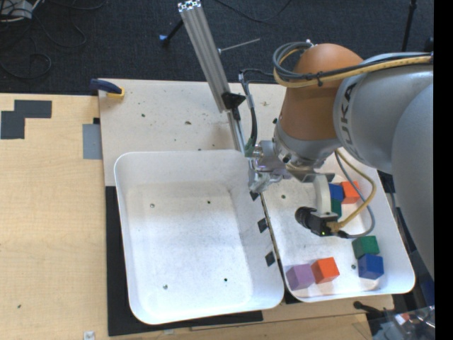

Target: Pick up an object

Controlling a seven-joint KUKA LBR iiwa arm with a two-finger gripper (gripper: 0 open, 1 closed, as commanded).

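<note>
We've got one fixed camera up above the bench (177, 112), looking down at a slant and far enough back to catch both bins, the left bin (184, 239) and the right bin (396, 275). The arm (368, 112) comes in from the right, closest to the lens.

The tabletop (49, 211) is pale wood on the camera's left, with a speckled white board (170, 119) laid over its middle. On that board, toward the near edge, sit two shallow white bins. Taking the left bin (131, 261) as landmark: the right bin (396, 278) touches its right wall, a slanted aluminium bar (209, 55) rises from behind its far right corner, and a small blue-and-yellow clamp (107, 88) lies beyond its far left corner, at the board's edge.
</note>
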